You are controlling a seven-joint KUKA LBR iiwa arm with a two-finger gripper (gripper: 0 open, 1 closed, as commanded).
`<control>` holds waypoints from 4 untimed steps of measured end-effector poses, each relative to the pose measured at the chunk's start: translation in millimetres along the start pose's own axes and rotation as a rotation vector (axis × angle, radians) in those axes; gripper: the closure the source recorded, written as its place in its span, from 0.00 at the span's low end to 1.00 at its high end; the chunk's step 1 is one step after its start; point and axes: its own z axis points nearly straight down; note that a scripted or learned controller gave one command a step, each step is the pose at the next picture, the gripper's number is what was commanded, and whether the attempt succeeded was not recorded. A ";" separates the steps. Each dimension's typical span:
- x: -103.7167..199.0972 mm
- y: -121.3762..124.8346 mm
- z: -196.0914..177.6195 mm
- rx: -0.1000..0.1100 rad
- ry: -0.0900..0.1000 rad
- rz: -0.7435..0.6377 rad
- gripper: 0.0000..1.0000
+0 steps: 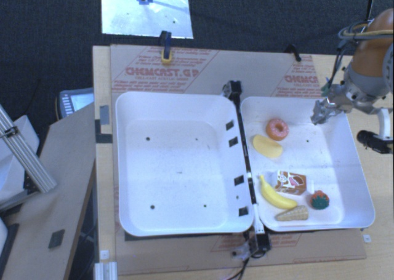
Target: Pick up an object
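Board (163,71) under bins reads "CHEMCAST GP".

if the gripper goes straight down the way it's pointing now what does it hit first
Most likely the bare white floor of the right bin near its far right corner. The gripper points down and slightly left; the donut sits further left, seemingly off that line, though depth is hard to judge.

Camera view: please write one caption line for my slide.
Gripper above right bin holding doughnut, banana and other toy foods.

white bins (172,168); pink-orange doughnut (277,128); yellow banana (275,194); pale yellow lemon (267,146); red-green strawberry (319,199); tan wedge (292,213); red-brown-white carton (290,182).
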 end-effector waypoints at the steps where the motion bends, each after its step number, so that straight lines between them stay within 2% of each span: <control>1: 0.1 -0.7 -6.1 0.005 0.001 -0.002 1.00; 4: 0.1 -3.0 -24.1 0.022 0.003 -0.008 1.00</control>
